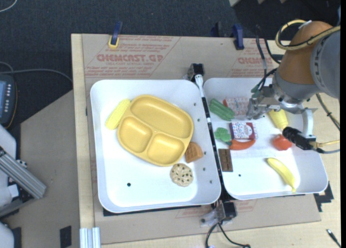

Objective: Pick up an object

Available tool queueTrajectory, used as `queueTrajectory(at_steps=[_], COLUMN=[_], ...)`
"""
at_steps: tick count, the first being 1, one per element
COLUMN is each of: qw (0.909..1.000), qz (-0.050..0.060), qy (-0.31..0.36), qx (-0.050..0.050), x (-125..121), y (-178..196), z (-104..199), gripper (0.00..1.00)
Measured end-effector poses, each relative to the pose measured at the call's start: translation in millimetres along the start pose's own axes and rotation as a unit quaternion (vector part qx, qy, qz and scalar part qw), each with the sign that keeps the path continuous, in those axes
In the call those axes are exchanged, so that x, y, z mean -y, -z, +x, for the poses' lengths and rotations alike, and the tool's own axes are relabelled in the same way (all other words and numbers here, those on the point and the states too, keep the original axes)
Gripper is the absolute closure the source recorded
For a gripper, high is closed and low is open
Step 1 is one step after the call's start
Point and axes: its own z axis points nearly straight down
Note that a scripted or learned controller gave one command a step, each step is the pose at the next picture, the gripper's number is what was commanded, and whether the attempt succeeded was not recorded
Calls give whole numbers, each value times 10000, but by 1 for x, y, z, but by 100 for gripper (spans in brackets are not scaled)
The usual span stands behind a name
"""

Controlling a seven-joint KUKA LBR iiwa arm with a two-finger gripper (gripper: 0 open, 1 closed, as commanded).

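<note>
Task names no specific object; candidates sit in the right white bin (319, 179). Gripper (258, 106) hangs over that bin's upper middle, just above a small red-and-white packet (242, 130) lying on a curved red-orange piece (243, 144). Nothing visible between the fingers; jaw opening cannot be told from this angle. Green leafy toy (220, 108) and a smaller green piece (222, 133) lie left of the packet, a dark brown bar (225, 160) below. Yellow banana (283, 172) near the lower right, red round toy (281, 143) beside it. Left white bin (108, 187) holds a yellow divided plastic plate (154, 129), a yellow corn cob (117, 113) touching its left edge, a chocolate-chip cookie (181, 174) and a brown bread-like piece (193, 152).
</note>
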Motion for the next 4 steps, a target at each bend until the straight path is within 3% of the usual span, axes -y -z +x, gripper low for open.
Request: queueTrajectory(at_steps=[2, 3, 4], qw=[10000, 10000, 10000], qz=[-27, -19, 15], qy=[0, 7, 26], qx=[11, 6, -10], x=[-3, -4, -1], y=[109, 125, 115], z=[-14, -14, 40], gripper=[100, 100, 100])
